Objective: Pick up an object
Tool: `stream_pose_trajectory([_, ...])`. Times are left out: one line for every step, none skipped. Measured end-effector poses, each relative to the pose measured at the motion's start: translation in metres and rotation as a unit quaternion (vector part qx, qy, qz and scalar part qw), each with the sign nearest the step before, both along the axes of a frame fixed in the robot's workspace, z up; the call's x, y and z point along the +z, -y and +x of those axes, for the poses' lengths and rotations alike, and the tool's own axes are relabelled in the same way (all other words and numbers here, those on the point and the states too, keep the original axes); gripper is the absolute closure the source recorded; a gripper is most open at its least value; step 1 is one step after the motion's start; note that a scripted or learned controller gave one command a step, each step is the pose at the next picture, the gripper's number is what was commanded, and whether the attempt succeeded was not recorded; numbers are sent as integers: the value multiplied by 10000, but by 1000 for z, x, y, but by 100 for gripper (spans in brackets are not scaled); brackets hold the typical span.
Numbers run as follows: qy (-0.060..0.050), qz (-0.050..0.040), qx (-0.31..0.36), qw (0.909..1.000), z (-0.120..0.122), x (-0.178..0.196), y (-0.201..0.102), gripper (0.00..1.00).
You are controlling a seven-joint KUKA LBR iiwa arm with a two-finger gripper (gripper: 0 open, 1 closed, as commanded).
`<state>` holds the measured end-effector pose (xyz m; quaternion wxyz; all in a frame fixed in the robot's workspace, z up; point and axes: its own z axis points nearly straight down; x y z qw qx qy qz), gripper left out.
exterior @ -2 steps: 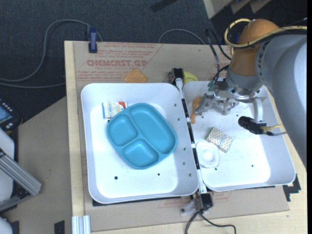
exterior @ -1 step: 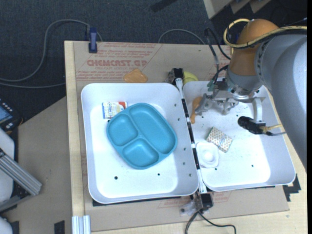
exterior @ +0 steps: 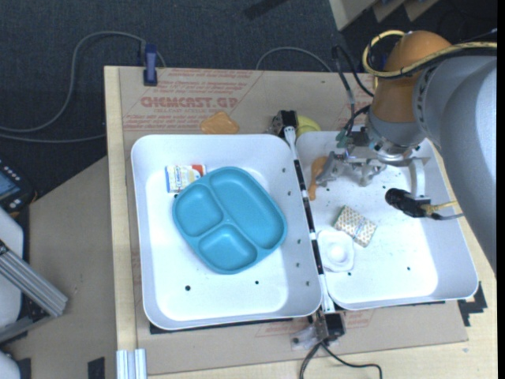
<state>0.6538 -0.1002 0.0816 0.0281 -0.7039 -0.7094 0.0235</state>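
Where arm (exterior: 442, 93) overhangs, right bin's (exterior: 410, 279) far corner hidden.

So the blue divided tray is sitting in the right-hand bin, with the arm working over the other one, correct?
Not quite. The camera view shows the blue divided tray in the left bin. The arm is over the right bin, so it does work over the other one.

A robotics lab bench, set up for picking trials.

Two white bins (exterior: 158, 290) are sitting side by side on a plywood board (exterior: 197, 93), cables (exterior: 79, 61) are trailing over dark carpet (exterior: 47, 14), and an aluminium extrusion frame (exterior: 31, 279) is showing at the left.
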Motion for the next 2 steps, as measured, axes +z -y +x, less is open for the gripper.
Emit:
stream_pose_trajectory([1, -14, -3, 10000, 0, 0, -1, 0])
stream_pose_trajectory([0, 10, 2, 10000, 0, 0, 1, 0])
